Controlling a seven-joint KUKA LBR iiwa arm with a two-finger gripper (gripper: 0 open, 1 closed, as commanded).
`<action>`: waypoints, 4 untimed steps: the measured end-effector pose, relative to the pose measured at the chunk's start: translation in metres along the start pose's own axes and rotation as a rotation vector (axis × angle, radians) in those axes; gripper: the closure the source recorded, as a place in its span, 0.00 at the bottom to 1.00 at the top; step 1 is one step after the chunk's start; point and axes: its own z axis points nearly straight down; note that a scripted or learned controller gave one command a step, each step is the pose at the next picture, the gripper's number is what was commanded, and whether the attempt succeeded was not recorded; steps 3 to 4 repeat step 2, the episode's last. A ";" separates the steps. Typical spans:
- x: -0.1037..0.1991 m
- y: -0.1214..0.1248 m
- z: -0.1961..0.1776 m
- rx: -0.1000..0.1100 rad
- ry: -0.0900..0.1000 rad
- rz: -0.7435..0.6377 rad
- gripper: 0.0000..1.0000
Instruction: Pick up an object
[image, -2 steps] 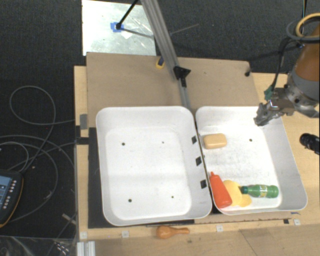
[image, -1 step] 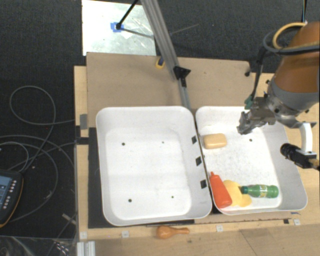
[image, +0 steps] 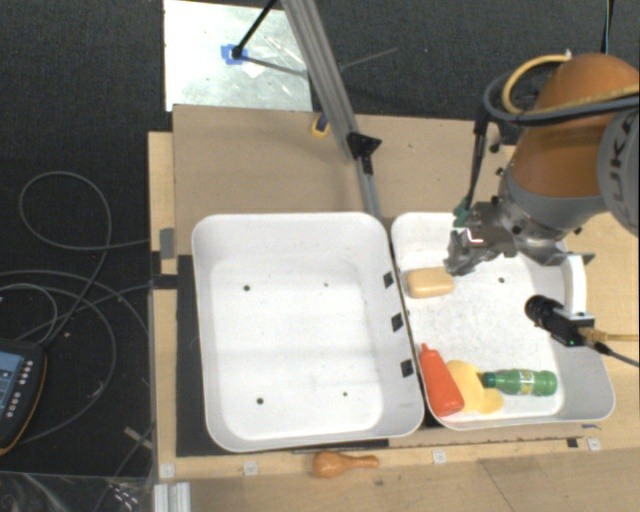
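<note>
Camera view. The gripper (image: 463, 260) hung over the right bin (image: 600, 395) near its 11 o'clock corner, just beside a tan block (image: 430, 283) lying at its 7 o'clock; whether they touched was unclear, and the gripper's opening could not be told, its tip a dark blur. At the bin's 6 o'clock edge lay a red bottle (image: 441, 381), a yellow item (image: 474, 385) partly hidden beneath a green bottle (image: 520, 381). The arm was cut off at the frame's right. The left bin (image: 215, 330) adjoined on the desk (image: 250, 160).

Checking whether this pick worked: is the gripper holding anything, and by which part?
Nothing is visibly held. The gripper sits just above and right of the tan block.
</note>
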 end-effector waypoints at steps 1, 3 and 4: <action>0.056 -0.018 0.015 0.002 0.001 -0.001 1.00; 0.100 -0.018 0.028 0.002 0.001 0.000 1.00; 0.100 -0.018 0.028 0.002 0.001 0.000 1.00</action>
